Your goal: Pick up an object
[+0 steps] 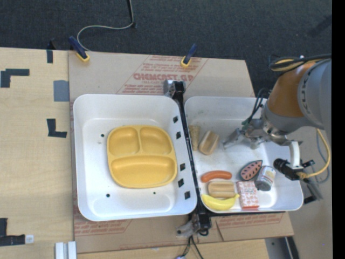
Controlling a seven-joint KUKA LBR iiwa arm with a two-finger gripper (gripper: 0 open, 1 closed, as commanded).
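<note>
Counter (32,161): cardboard sheet (161,74) printed "CHEMCOAST" in red, remainder illegible. Left bin (86,161): yellow divided plate (142,156). Right bin (215,108): bread roll (208,142), sausage (216,175), hot-dog bun (221,188), banana (219,202), red-and-white packet (248,194) with unreadable print, small can (264,178), oval slice (250,170). Claw (233,140): low in right bin, beside the roll; finger state cannot be told.

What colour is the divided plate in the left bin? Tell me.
Yellow. The divided plate shows plainly in the camera view, lying in the left bin.
</note>
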